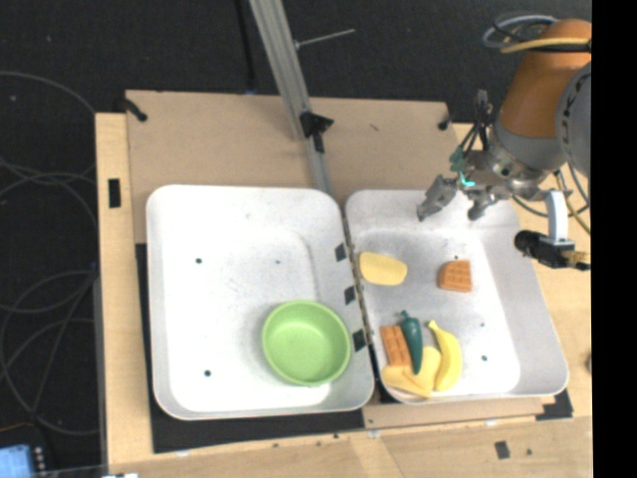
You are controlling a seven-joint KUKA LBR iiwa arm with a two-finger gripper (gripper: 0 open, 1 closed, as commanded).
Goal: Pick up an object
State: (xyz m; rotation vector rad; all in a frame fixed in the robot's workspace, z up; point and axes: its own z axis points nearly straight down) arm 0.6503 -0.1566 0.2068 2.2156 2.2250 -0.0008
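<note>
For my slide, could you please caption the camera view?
Open gripper above the right bin, near an orange block.

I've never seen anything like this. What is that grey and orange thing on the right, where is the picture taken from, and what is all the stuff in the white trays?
It is a robot arm, photographed by a camera fixed above the bench and looking down at a slant. At its tip sits a gripper with two fingers, spread apart and holding nothing, over the far edge of the right bin. Its job is to pick something up. That bin holds toy food: a pale yellow piece, an orange block, and, clustered at the near edge, a banana, a green pepper and a small orange piece. The left bin holds a green bowl.
</note>
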